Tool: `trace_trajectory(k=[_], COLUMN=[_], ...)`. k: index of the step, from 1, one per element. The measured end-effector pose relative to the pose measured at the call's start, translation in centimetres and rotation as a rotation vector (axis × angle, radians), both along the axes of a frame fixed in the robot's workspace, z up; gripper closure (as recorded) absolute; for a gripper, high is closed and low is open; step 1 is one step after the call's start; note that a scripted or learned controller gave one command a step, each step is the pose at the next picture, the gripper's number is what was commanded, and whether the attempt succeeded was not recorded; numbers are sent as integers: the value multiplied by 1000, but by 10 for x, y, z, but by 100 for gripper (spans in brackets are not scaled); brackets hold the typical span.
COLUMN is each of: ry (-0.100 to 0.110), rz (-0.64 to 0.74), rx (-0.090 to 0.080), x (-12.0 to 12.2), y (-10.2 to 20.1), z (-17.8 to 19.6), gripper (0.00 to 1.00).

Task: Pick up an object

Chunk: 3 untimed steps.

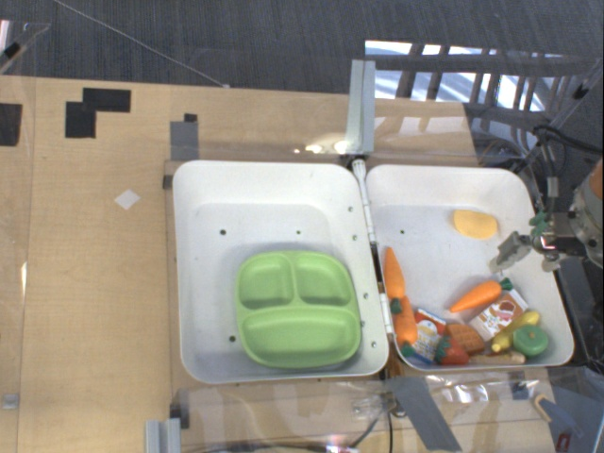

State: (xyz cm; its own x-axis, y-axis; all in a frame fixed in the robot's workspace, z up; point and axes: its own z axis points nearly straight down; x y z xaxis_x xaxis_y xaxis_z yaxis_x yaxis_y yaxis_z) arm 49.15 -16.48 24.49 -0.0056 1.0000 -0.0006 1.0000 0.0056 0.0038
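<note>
Looks like a robotics lab cell: pale wooden bench on dark carpet, two white bins clamped by metal brackets, black marker patches left of them, probably a clear guard sheet over the bench.

A single fixed camera sits high above the pale wooden surface and looks down on it at a slant, so the dark carpeted floor fills the top of the frame beyond the far edge. It stands far enough back to take in both bins whole: the left shallow white plastic bin lies near the centre of the frame, the right shallow white plastic bin toward the right side. The grey robot arm enters at the right edge, cut off by the frame.
</note>
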Motion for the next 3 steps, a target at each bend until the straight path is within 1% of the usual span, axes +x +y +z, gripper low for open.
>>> trace_trajectory(k=[1,2,3], ry=[2,-13,-15], rz=[-124,-291,-47], rx=[1,3,-6], x=[30,16,36], y=[-40,-33,-14], z=[-143,-153,-153], gripper=[0,0,0])
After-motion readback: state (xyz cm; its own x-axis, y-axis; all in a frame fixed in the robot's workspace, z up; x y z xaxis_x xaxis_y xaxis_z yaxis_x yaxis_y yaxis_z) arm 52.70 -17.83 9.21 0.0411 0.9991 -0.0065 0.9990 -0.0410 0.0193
